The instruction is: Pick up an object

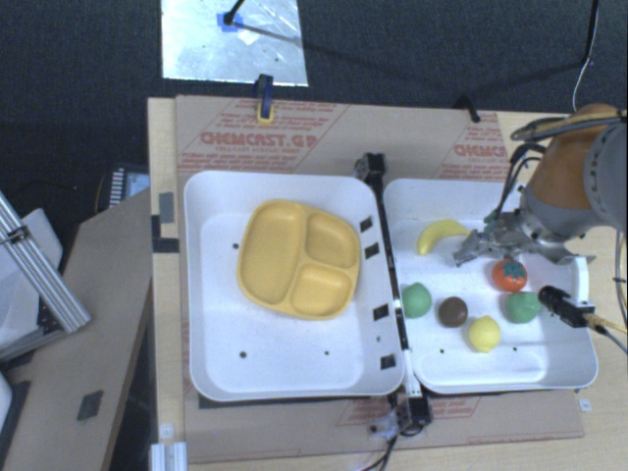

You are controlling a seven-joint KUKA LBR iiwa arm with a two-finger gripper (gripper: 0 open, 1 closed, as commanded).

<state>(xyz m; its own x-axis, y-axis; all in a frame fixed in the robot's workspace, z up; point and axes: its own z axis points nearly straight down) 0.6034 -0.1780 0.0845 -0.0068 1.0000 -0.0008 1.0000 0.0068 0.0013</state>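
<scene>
Camera view, from above at a slant: two shallow white bins of smooth moulded plastic with rounded corners lie side by side on a bench faced with brown printed cardboard (294, 137). The left bin (221, 351) holds one item, a matte yellow divided plate (297, 258) of rounded-square outline with three compartments, set askew near the bin's centre. The right bin (530, 366) holds six small toy foods: one curved yellow banana (441, 234) at upper left; one orange-red tomato-like fruit (509, 276) with a dark green top; two green rounded pieces, one (416, 299) by the bin's left wall and one (522, 307) toward the right; one brown glossy ball (452, 311) between the two; and one pale yellow lemon-like piece (484, 334) nearest the front. The grey arm with its orange band (569, 170) reaches in from the right, and the metallic gripper (488, 246) hangs low over the bin, between the banana and the orange-red fruit and just above the latter. Whether its jaws stand apart or closed cannot be told, and no object is seen between them. Beyond the bench, one crinkled silvery sheet (234, 27) lies on dark carpet.
</scene>
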